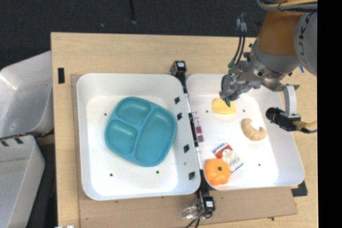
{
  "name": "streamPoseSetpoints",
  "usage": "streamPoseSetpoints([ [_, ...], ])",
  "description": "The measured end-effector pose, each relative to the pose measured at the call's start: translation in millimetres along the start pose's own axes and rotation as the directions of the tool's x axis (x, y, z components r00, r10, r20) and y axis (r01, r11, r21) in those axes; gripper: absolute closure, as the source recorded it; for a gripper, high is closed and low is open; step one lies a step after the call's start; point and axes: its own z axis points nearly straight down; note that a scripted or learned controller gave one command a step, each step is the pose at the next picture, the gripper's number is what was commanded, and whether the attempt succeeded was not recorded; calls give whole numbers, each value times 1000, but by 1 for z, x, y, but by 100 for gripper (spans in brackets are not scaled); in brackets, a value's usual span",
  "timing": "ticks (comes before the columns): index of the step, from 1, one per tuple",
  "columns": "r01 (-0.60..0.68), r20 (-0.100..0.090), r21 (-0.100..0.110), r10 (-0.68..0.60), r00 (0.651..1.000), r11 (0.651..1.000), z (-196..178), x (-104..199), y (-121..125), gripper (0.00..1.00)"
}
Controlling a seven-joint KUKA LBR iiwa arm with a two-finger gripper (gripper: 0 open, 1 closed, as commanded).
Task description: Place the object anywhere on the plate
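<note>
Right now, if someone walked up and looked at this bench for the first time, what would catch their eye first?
Probably the teal divided plate lying alone in the left bin. Next, the grey-and-orange arm reaching into the right bin, its hand right over a pale yellow object. Nearer the front sit a croissant, a small snack packet and an orange pumpkin-like toy.

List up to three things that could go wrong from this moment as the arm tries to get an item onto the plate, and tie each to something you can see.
1. The gripper sits right over the yellow item; a rounded piece like that may slip out.
2. The blue plate lies in the other bin, so the carry must clear the divider.
3. The croissant lies close and could get nudged.
</note>
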Motion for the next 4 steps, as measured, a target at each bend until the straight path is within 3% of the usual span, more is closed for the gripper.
streamPoseSetpoints([
  [2,-1,0,2,1,1000,1000,12,103,7,100],
  [4,1,-1,-2,-1,1000,1000,0,209,39,100],
])
